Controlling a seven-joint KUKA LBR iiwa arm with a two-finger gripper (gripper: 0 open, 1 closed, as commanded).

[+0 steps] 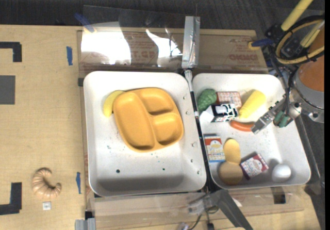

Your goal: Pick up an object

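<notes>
Gripper positioned over right bin, reaching in from the right; finger state impossible to tell. Just left of the tip: orange carrot-like piece, touching or nearly so. Up-left: yellow corn cob, black-and-white carton, green vegetable. Below-left: small red-and-white box, yellow egg-shaped item, red packet. Below: white ball. Far left, in left bin: yellow divided tray
</notes>
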